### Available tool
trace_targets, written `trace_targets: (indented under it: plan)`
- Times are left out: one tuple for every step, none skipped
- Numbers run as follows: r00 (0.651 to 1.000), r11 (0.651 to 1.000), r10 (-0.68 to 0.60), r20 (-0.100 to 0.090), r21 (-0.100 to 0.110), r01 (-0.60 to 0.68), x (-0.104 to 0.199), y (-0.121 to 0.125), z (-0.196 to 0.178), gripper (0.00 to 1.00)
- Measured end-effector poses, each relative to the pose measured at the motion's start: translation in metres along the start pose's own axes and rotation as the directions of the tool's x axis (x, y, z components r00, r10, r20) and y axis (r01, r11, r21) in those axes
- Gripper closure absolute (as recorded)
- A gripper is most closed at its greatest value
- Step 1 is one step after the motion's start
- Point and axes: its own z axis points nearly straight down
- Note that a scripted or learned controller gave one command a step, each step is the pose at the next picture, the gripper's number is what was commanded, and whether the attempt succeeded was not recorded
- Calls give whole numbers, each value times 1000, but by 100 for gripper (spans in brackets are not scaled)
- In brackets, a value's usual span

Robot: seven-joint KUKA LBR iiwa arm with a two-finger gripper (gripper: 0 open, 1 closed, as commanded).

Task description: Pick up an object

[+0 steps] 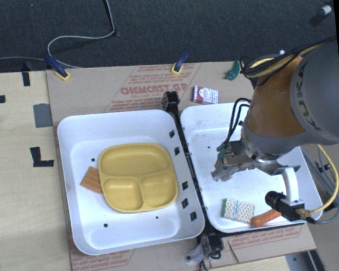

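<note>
Gripper [228,166] hangs low over the middle of the right bin [204,133], and we cannot tell from above whether it stands apart or together.

At the left of the frame, the left bin [80,141] holds a yellow plate [139,176] with a brown wafer [91,180] tucked under its left edge. Both are well apart from the gripper, with the wall between the bins in the way.

In the right bin we judge the main risk to be a closing on nothing, since the floor under the gripper looks bare. The nearest candidate, a patterned packet [237,210], lies flat below the gripper in the frame, near the bin's lower wall. Being so flat, it may slide instead of being caught. Just to its right an orange piece [264,217] lies close against that wall, so a reach for either could nudge the other or strike the rim.
</note>
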Motion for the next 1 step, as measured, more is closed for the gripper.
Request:
trace_targets:
  plan:
    - [1000,1000,-1,-1,1,1,1,0,-9,100]
